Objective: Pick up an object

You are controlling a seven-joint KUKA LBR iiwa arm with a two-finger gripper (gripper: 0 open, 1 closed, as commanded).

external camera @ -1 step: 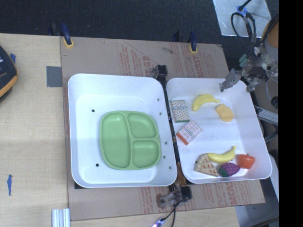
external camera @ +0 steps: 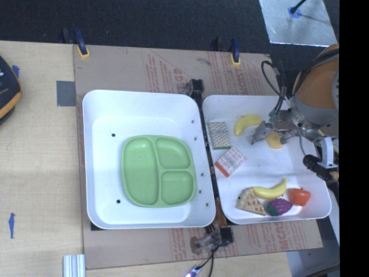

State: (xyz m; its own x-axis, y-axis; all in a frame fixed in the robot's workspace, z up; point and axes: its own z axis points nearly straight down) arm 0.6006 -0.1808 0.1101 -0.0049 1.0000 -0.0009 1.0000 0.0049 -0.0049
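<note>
The right bin [external camera: 260, 104] holds several small items. A yellow curved piece [external camera: 247, 123] lies near its far middle. My gripper [external camera: 268, 131] hangs low at the bin's right side, just right of that piece. A small yellow object [external camera: 276, 142] sits directly beneath and beside it, partly hidden by the wrist. Whether the object is touched or held is not visible. Along the near wall lie a banana [external camera: 270, 190], a tan wedge [external camera: 249, 201], a purple grape bunch [external camera: 278, 206] and a red fruit [external camera: 298, 197].
A patterned card [external camera: 218, 135] and a red-and-white packet [external camera: 230, 161] lie at the right bin's left side. The left bin [external camera: 98, 111] holds a green divided plate [external camera: 157, 170]. The grey arm with its orange band [external camera: 318, 91] and cables overhang the right bin's far right corner.
</note>
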